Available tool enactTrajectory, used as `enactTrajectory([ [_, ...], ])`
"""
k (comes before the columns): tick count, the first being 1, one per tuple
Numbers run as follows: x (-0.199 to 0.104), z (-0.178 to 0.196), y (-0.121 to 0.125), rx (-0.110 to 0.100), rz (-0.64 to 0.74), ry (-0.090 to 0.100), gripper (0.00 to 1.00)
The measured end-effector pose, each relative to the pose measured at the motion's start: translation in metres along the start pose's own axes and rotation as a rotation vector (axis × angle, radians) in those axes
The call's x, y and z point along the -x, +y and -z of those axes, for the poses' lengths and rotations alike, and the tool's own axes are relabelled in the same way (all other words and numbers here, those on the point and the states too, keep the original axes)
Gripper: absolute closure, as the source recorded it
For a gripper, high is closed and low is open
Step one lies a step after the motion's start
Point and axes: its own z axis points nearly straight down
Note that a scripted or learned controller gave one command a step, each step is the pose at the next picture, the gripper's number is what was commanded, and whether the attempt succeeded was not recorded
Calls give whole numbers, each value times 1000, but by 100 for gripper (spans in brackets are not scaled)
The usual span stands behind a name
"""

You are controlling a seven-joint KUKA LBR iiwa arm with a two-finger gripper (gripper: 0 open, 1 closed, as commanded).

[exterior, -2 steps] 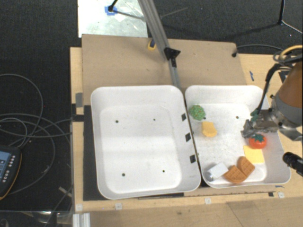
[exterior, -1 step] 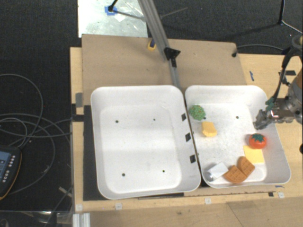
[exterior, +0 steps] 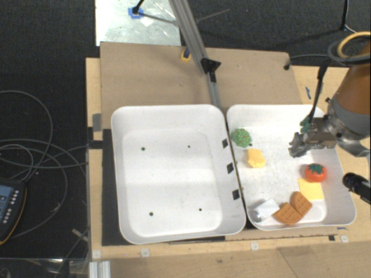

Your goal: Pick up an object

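Observation:
The right bin (exterior: 272,123) holds several small toy foods. A green broccoli piece (exterior: 241,136) lies near its left wall, with a yellow block (exterior: 256,158) just below it. A red tomato (exterior: 315,172) sits toward the right side, above a flat yellow cheese slice (exterior: 311,189). Two brown waffle-like pieces (exterior: 293,208) and a small white-grey item (exterior: 265,208) lie near the front wall. My gripper (exterior: 297,147) hangs over the right half of this bin, up and to the left of the tomato. Nothing shows between its dark fingers.
The left bin (exterior: 168,172) sits beside the right one, their walls joined by black clips (exterior: 229,167). A grey pole (exterior: 194,36) slants across the back of the bench. Cables lie on the dark floor at left.

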Motion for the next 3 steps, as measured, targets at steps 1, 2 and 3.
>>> enactTrajectory([
  [1,-53,-21,13,-4,0,2,100],
  [2,-109,-39,24,-5,0,2,100],
  [3,-168,-38,27,-3,1,2,100],
])
